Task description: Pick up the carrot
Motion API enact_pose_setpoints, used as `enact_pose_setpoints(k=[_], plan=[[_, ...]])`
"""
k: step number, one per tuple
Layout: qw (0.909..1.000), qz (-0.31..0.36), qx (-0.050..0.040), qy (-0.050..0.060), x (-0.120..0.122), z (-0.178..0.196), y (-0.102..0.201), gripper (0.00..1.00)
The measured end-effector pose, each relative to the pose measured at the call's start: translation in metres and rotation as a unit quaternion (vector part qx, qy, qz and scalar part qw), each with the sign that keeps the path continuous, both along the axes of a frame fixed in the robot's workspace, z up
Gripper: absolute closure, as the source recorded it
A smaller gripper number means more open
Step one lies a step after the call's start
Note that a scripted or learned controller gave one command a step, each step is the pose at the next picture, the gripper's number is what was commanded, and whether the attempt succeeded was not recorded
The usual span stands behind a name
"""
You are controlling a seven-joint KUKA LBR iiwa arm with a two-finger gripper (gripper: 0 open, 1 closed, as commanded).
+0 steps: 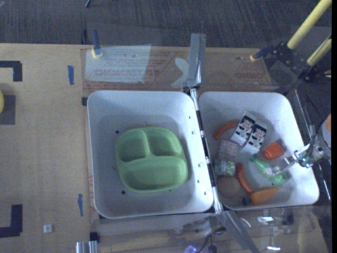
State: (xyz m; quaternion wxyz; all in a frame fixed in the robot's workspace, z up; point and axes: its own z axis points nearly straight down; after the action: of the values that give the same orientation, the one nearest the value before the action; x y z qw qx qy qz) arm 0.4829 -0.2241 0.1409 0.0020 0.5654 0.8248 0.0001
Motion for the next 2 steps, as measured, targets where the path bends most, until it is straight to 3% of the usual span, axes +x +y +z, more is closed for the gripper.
enact_pose_setpoints(k=[1, 2], plan=[[1.0000, 0.000, 0.0003, 0.000, 0.000, 0.000, 0.000, 0.00], [0.9885, 0.152, -0.0012, -0.001, 0.002, 0.071, 0.001, 0.00]])
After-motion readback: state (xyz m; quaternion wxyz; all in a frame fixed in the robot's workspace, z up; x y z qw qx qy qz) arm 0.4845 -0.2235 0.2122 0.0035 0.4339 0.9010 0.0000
